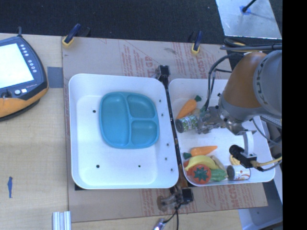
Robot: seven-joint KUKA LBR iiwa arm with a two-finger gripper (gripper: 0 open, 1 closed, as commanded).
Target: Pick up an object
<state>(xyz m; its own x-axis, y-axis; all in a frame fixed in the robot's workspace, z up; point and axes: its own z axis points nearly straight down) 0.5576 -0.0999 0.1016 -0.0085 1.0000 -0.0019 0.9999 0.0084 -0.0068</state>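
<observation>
Pick not yet made; nothing seen lifted.
Left bin [76,128]: blue divided plate [128,119] lying flat, left of the gripper. Right bin [261,178]: small can [186,123] on its side just left of the gripper [207,123], carrot [187,108] above the can, second carrot [204,150], banana [200,161], tomato [201,175] and a small jar [238,173] below the gripper. Gripper low over right bin; spread or pressed, cannot tell. Grasp and lift remaining, likely the can.

Blue sectioned plastic plate [129,119] lies in left white bin [76,128]. Right of plate: my gripper [207,122], small can [187,124], orange toy carrot [186,108] behind can.
</observation>
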